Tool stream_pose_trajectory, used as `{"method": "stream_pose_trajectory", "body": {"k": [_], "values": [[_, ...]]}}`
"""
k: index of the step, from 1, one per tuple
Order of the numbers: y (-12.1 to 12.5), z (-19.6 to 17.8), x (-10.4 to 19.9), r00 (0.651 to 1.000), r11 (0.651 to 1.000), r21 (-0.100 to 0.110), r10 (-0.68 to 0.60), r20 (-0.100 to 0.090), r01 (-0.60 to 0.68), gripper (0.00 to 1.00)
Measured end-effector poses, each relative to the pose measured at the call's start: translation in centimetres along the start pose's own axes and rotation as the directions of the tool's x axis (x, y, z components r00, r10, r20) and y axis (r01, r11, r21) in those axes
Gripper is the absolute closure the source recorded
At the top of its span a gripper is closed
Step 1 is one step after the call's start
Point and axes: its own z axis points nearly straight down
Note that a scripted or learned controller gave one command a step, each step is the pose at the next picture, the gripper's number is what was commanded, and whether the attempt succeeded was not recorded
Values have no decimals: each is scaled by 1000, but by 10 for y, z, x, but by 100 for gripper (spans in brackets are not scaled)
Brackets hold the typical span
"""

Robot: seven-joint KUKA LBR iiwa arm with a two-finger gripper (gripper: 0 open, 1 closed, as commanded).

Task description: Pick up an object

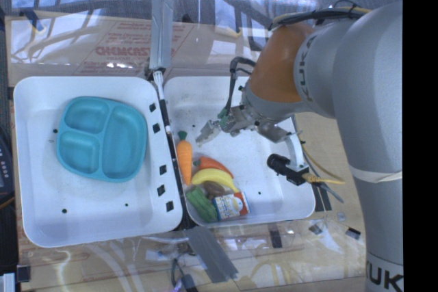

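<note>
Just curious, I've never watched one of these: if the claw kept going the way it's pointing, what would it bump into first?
Probably the carrot, lying just beyond the claw toward the bins' divider; height is hard to judge, so it might meet the bin floor first.

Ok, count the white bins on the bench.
2. The left bin holds a blue divided plate; the right bin holds toy food, with the gripper above it.

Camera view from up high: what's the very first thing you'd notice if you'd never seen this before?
Probably the big grey robot arm with its orange band, reaching in from the right over the right bin. Next, the bright toy food heaped in that bin's near left corner: a carrot, a banana and some green pieces. Then the blue divided plate lying alone in the left bin.
</note>
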Motion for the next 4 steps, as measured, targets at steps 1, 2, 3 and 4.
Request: {"method": "stream_pose_trajectory", "body": {"k": [1, 2, 3, 4], "values": [[-72, 46, 17, 992, 992, 2, -128, -2, 128, 0], [-59, 45, 10, 982, 982, -1, -191, 0, 191, 0], [-59, 36, 10, 981, 981, -1, -193, 1, 193, 100], [1, -55, 44, 996, 996, 0, -89, 0, 89, 100]]}}
